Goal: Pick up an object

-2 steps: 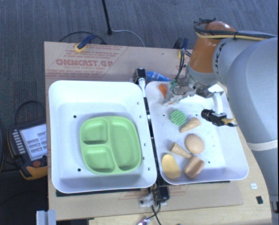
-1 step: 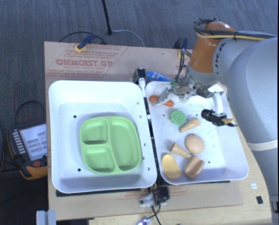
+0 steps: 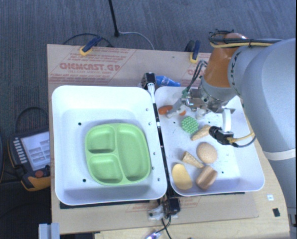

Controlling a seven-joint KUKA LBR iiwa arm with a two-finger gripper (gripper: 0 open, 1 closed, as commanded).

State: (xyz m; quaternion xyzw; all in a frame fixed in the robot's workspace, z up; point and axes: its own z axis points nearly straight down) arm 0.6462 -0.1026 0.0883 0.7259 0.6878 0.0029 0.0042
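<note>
Your gripper (image 3: 188, 105) hovers just above the green ball (image 3: 190, 124) in the right bin (image 3: 248, 180) (finger state: cannot tell). Centre over the ball before descending, clear of the cone (image 3: 201, 132) beside it.

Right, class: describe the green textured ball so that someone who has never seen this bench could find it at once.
Find the right white bin, the one crowded with small food-like pieces. Look in its upper half, just below the arm's tool. The green ball lies there: round, dimpled, and the one green piece among tan and orange neighbours.
</note>
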